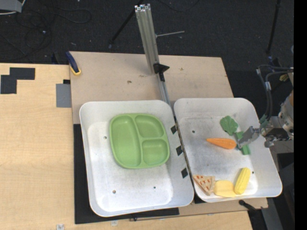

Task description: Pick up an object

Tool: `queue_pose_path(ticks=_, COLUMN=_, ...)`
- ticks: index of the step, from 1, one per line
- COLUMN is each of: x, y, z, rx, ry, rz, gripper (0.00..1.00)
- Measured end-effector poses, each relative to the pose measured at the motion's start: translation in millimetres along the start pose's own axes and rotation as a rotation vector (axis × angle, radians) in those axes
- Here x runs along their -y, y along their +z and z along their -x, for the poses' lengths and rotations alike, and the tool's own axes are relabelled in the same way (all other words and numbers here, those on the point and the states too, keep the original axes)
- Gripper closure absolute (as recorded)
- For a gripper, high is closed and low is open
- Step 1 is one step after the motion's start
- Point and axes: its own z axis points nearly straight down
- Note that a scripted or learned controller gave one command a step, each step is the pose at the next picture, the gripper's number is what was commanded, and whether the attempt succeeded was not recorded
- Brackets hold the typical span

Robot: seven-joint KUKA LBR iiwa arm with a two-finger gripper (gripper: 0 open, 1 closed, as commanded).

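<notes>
Hovering tool (247,137) over right bin (211,110) | grip unclear | carrot (221,143) orange, tapered, lying flat

Both bins (96,128) look like smooth white plastic, scuffed grey on the floors. The green divided plate (139,141) is matt plastic. Carrot (221,143), corn (242,180) and the leafy green piece (229,124) all look like smooth toy plastic. Bench top (120,75) is bare matt wood, and the upright post (147,37) is ribbed silvery metal.

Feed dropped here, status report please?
Gripper low in right bin, jaws unclear. Beside carrot and broccoli, nothing seen held. Corn nearby.
</notes>
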Motion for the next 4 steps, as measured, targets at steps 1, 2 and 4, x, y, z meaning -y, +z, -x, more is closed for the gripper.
queue_pose_path(ticks=1, x=4.2, y=44.4, z=1.7, rx=-0.002, ry=0.001, rz=-0.005, gripper=0.00)
queue_pose_path(ticks=2, x=-1.9, y=106.2, z=0.8, rx=-0.002, ry=0.000, rz=-0.006, gripper=0.00)
queue_pose_path(ticks=4, x=2.3, y=140.0, z=7.0, rx=-0.001, ry=0.005, rz=-0.002, gripper=1.00)
